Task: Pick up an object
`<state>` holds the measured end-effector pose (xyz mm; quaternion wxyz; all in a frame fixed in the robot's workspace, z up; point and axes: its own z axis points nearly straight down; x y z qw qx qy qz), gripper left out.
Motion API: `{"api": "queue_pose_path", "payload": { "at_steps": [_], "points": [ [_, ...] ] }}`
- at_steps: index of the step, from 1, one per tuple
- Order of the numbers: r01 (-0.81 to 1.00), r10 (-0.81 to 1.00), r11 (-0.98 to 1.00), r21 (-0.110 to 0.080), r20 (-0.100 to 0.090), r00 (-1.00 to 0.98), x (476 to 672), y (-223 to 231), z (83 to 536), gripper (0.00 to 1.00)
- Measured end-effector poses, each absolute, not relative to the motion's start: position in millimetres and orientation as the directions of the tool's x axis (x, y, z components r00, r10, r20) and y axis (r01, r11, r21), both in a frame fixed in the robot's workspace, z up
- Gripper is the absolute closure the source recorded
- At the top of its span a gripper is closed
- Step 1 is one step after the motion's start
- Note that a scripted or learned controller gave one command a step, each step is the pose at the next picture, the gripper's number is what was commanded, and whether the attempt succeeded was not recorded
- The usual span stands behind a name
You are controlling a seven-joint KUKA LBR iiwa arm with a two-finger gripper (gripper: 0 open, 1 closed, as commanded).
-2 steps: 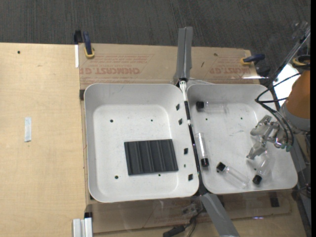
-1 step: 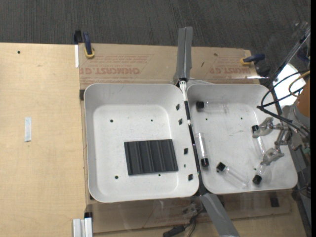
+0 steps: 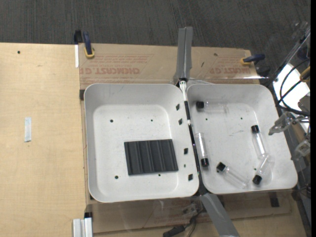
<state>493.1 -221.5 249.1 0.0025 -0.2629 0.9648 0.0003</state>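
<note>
Several clear tubes with black caps lie in the right bin point(image 3: 276, 110). One tube point(image 3: 213, 106) rests near the back, and another tube point(image 3: 201, 148) runs along the left wall. A third tube point(image 3: 258, 141) lies toward the right, with more at the front point(image 3: 232, 175). A dark ribbed rectangular block point(image 3: 150, 156) lies flat in the left bin point(image 3: 98, 132). My gripper point(image 3: 279, 124) is at the right bin's right rim, above the edge and apart from the tubes, with nothing seen in it.
Black and white cables point(image 3: 291, 85) hang at the far right above the gripper. A grey divider post point(image 3: 185, 53) stands between the bins at the back. Clamps point(image 3: 88, 46) hold the cardboard sheet under the bins.
</note>
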Motion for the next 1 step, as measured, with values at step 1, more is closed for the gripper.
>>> {"api": "queue_pose_path", "payload": {
  "at_steps": [1],
  "points": [
    [-0.535,-0.535,0.845,0.001,-0.004,-0.845,494.5,-220.8,166.9,0.00]
  ]
}}
